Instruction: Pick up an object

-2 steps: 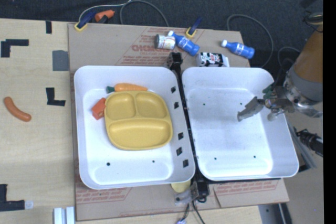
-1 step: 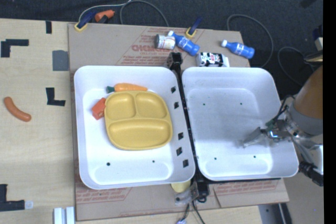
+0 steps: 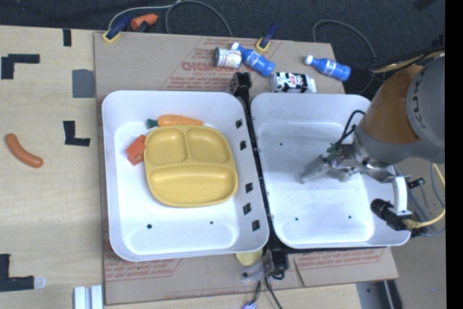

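Observation:
My gripper point(image 3: 309, 174) hangs low over the floor of the right white bin point(image 3: 318, 217), left of the grey arm with its orange band point(image 3: 394, 116). The fingers point left and look shut, with nothing between them. In the left bin point(image 3: 126, 228) lies a yellow divided plate point(image 3: 190, 163). An orange carrot point(image 3: 179, 121) rests along the plate's far edge, and a red-orange piece point(image 3: 136, 149) sits at its left side. All three are far to the left of the gripper, across the divider between the bins.
Behind the bins on the cardboard lie two blue bottles point(image 3: 258, 61) point(image 3: 329, 68), a white can point(image 3: 228, 56) and a black-and-white carton point(image 3: 293, 82). An orange sausage toy point(image 3: 23, 150) lies on the wooden bench at far left. A cable loops at the arm's lower right.

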`<action>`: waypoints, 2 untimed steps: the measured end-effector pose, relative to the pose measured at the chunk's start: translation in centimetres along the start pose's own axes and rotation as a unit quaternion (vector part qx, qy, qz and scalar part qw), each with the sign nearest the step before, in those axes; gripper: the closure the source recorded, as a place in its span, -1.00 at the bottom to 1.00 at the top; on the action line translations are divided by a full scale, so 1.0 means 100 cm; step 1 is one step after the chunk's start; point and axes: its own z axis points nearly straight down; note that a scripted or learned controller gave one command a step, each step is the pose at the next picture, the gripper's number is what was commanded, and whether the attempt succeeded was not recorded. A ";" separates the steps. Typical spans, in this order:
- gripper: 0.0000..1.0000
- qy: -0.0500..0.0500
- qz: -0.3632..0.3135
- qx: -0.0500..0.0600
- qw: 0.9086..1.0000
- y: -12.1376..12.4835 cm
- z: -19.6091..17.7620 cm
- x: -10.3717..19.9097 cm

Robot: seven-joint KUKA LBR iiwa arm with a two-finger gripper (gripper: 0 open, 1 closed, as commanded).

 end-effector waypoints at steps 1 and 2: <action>-1.00 -0.001 0.004 -0.003 1.000 -0.054 -0.003 -0.051; -1.00 -0.001 -0.001 -0.003 1.000 0.025 -0.003 -0.001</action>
